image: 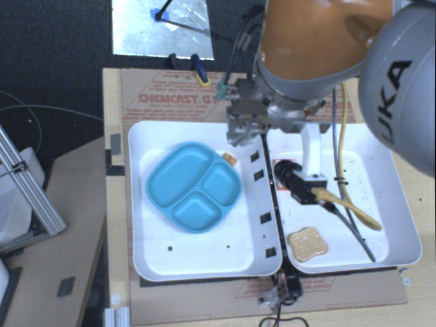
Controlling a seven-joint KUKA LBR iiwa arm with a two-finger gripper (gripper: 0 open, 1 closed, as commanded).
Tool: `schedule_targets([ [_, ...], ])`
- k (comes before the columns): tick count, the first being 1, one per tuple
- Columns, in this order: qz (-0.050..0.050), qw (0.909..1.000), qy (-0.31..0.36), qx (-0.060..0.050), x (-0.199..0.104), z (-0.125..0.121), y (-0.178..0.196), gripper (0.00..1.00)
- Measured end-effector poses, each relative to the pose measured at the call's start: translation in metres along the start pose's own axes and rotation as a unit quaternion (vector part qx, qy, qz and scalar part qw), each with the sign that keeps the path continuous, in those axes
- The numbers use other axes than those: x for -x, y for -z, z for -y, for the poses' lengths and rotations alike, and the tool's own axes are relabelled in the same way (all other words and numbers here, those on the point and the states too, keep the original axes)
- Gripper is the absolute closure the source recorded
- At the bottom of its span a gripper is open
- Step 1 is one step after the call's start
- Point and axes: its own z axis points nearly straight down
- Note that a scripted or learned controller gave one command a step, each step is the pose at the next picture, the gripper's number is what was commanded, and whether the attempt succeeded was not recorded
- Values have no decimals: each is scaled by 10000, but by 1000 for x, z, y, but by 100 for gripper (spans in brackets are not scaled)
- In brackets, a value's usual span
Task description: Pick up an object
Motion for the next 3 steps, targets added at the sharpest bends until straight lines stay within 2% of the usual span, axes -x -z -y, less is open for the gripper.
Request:
schedule_targets([
  [1,15,10000,47,-51,-3,0,3,100],
  [3,7,9999,102,-29,-4,-1,24,100],
])
